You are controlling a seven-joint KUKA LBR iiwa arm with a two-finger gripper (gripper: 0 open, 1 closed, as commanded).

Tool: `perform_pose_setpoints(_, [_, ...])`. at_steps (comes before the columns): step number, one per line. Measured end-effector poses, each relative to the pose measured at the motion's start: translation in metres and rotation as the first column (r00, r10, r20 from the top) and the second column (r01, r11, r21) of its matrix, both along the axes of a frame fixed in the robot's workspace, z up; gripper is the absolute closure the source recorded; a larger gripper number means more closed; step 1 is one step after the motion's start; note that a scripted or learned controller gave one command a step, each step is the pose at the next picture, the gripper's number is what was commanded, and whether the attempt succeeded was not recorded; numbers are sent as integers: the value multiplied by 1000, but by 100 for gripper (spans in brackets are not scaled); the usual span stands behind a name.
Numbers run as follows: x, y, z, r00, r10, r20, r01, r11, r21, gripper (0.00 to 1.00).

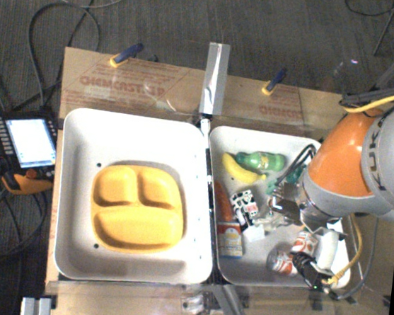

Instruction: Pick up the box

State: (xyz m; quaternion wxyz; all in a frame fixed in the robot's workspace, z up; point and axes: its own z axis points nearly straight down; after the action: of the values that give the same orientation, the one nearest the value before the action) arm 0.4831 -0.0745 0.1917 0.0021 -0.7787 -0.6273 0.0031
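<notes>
The box (229, 238) lies flat in the right bin (253, 278) by its left wall, toward the near edge. Its long axis runs along that wall, far to near. The gripper (276, 207) hangs just right of it, above the bin's middle; jaw state can't be told.

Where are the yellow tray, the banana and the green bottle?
Yellow tray (137, 206): camera view, on its centre ridge, in the left bin.
Banana (240, 169): camera view, mid-length, in the right bin.
Green bottle (261, 160): camera view, on its body.
</notes>
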Motion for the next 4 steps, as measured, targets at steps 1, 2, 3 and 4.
perform_pose_setpoints(1, [0, -10, -11, 998, -60, -1, 60, 998, 1, 100])
perform_pose_setpoints(2, [0, -22, -29, 990, -138, -2, 138, 990, -1, 100])
perform_pose_setpoints(3, [1, 13, 79, 971, -239, 3, 239, 971, -5, 100])
perform_pose_setpoints(4, [13, -8, 15, 971, -237, 0, 237, 971, -3, 100])
